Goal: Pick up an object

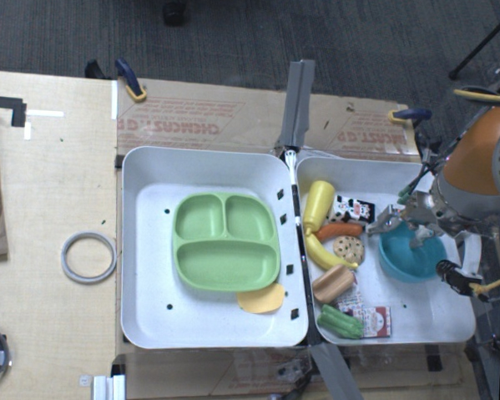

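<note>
The blue bowl (411, 255) sits at three o'clock in the right bin (444, 326), well apart from the toy food heaped along the bin's nine o'clock wall. The gripper (409, 218) hangs over the bowl's eleven o'clock rim; whether it grips anything cannot be told. A clean pick likely means straddling that rim squarely before closing.
</note>
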You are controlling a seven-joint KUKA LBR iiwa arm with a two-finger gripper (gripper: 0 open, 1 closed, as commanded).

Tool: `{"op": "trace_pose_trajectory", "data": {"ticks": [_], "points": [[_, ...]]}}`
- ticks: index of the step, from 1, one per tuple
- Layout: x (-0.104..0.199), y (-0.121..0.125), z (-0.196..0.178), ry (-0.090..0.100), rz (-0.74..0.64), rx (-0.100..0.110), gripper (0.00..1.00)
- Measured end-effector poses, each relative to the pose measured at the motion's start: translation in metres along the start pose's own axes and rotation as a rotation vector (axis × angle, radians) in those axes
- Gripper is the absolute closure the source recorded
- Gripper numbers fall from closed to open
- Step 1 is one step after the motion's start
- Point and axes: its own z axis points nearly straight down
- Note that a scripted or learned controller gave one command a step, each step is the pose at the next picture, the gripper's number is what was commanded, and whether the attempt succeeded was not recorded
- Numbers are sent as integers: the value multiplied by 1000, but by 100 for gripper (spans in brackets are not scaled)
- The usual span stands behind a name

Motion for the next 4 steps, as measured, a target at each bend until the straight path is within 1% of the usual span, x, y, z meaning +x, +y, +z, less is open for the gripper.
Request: {"op": "trace_pose_trajectory", "data": {"ticks": [1,2,3,4], "points": [[11,3,-11,12,-11,-2,100],[75,44,-93,-30,45,-6,100],[42,71,-34,-23,150,-8,100],[37,70,-34,-29,156,-9,0]]}}
